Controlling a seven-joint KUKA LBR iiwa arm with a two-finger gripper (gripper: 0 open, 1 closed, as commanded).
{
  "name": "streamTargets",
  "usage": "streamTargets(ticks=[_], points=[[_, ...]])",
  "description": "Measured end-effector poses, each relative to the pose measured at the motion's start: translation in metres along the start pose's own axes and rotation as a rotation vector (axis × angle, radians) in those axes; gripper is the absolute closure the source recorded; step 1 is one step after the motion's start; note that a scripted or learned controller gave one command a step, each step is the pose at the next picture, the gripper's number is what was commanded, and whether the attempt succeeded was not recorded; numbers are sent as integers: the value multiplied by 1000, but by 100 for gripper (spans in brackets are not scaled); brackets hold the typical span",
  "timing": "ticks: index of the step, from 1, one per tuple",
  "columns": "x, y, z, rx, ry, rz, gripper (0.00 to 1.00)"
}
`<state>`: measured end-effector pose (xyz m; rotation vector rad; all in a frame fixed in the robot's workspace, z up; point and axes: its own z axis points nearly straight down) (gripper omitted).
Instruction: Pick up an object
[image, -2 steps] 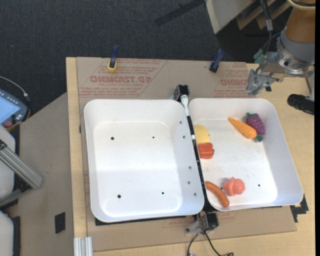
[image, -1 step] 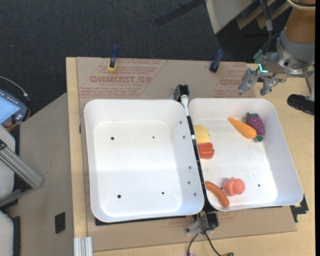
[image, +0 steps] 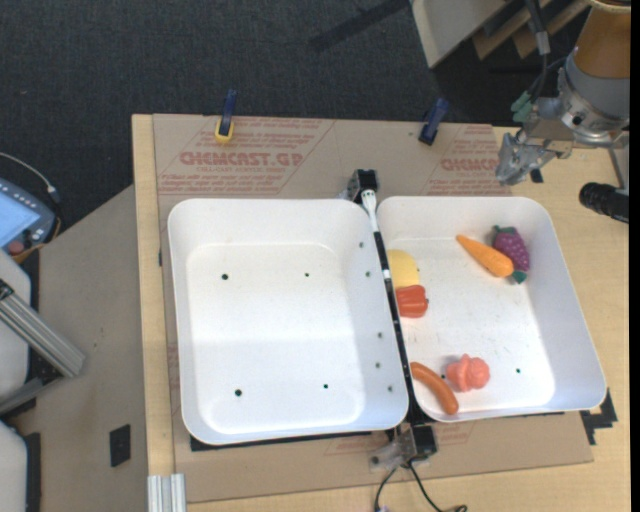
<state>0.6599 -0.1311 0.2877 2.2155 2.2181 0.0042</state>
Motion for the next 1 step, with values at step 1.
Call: streamTargets(ticks=[1], points=[[0,0,1,1,0,0,0]])
